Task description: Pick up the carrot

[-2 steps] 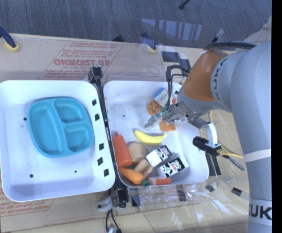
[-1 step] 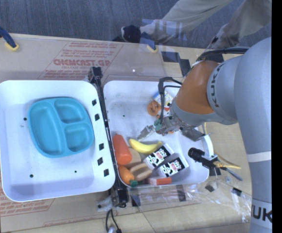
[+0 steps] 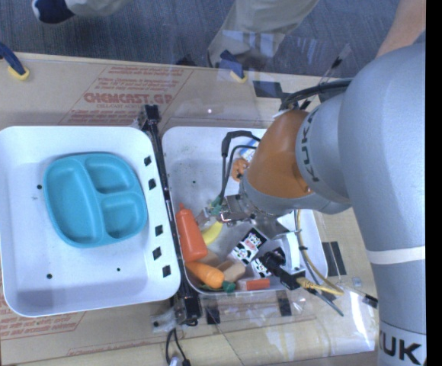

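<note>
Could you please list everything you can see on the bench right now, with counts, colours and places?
Bins: two, white, side by side on the bench.
Divided tray: one, light blue, in the left bin.
Carrot: one, orange, near front edge of the right bin.
Orange-red cylinder: one, right bin, beside the dividing wall.
Yellow item: one, right bin, partly hidden.
Clamps: two, blue and yellow, bench's far edge.
Arm: one, grey, orange band, over the right bin.

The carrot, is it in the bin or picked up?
In the bin. The carrot lies along the right bin's near edge, beside a red-orange piece.
</note>
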### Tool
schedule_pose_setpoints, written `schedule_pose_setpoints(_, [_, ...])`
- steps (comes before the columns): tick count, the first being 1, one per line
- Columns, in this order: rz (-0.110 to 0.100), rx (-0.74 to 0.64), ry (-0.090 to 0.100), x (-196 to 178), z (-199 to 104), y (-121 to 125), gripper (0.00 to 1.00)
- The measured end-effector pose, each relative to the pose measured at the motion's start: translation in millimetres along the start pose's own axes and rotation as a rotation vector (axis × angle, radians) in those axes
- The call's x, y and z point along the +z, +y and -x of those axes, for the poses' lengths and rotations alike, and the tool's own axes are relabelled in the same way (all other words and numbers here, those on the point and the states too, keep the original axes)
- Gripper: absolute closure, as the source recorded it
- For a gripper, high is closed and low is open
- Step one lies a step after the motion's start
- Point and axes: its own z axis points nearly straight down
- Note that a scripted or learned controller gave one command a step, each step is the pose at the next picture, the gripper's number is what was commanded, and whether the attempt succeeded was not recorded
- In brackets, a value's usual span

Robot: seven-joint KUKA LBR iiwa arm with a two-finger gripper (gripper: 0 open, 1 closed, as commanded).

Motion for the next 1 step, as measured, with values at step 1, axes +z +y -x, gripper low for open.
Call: schedule_pose_setpoints(1, [-0.002, -0.165, 0.007, -53.3, 17.4, 60.4, 0.0])
